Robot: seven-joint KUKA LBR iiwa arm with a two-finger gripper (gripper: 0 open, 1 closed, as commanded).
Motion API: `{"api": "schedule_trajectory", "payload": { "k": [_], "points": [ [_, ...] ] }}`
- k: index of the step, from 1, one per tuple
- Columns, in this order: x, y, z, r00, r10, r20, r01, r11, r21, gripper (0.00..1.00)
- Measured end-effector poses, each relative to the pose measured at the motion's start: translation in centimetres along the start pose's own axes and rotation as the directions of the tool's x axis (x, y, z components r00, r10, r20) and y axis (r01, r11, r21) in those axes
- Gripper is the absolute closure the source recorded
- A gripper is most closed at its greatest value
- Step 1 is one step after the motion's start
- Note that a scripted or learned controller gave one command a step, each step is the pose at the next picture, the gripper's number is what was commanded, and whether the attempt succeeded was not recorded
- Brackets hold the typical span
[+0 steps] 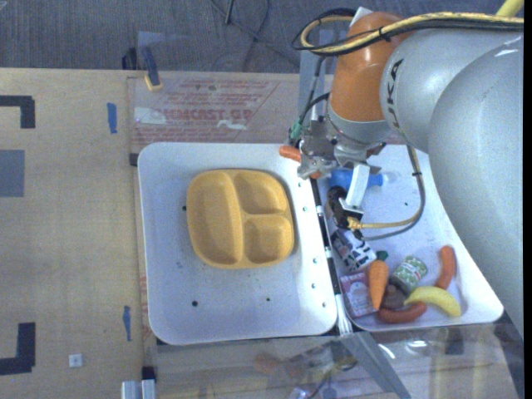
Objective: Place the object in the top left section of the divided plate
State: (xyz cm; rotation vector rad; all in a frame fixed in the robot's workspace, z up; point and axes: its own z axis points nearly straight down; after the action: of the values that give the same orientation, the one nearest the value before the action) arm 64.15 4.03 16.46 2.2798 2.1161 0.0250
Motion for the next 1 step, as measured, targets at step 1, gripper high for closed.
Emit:
{"api": "schedule_trajectory", "payload": {
  "k": [1],
  "points": [
    [1.77,-2.22,-2.08,0.992,-0.125,-0.013,0.125,0.992,0.030,1.00]
  ]
}}
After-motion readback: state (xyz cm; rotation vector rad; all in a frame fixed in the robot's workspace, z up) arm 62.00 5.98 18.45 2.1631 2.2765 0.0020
